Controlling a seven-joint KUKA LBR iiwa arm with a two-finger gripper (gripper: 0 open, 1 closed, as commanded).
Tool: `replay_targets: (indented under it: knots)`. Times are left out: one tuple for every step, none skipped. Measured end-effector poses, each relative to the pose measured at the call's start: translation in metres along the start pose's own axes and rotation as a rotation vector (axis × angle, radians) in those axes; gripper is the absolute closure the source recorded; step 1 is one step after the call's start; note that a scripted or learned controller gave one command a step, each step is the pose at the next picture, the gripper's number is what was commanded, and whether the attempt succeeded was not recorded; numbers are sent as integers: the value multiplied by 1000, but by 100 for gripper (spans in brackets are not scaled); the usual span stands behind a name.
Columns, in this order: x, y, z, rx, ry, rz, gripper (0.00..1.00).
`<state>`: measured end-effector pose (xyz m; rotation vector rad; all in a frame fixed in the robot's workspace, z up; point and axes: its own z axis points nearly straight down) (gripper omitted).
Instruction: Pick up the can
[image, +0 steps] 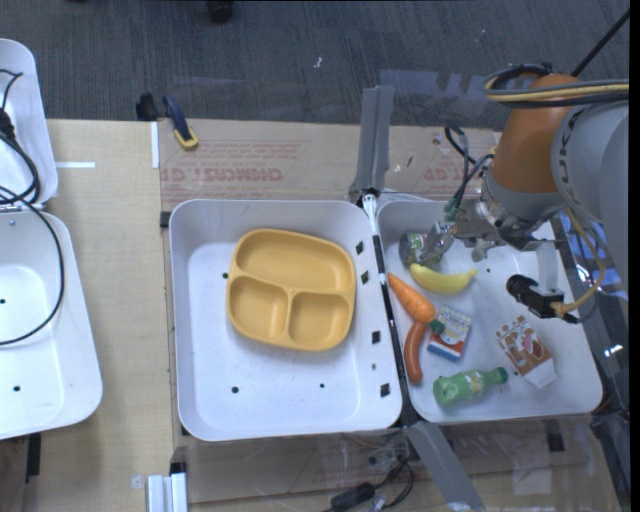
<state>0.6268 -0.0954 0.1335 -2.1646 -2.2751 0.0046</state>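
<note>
From the camera view I see 2 white bins side by side. The left bin (200, 400) holds a yellow divided plate (291, 288) and nothing I need. The right bin (585, 385) carries the clutter: a banana (443, 278), a carrot (411, 297), a sausage (414, 352), a small carton (449, 333), a green bottle (466, 385) lying on its side, and a red-and-white box (526, 349).

The can (417, 247) sits at the far left corner of the right bin, just beyond the banana and close to the divider wall. It is shiny, partly hidden, and I cannot make out its long axis with any confidence.

The gripper (447, 233) hangs low over that same corner, right beside the can on its right side, with the arm reaching in from the right. I cannot tell whether the claw is released or clenched; the wrist body and cables mask it, and I see nothing clearly held.

My read: the can lies just left of the claw, so the coming move turns on a short leftward shift, keeping off the banana.
</note>
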Motion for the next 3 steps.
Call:
replay_targets:
  knots:
    - [4, 32, 36, 2, 7, 42, 0]
    - [-1, 33, 30, -5, 0, 45, 100]
    - [1, 26, -88, -4, -1, 81, 100]
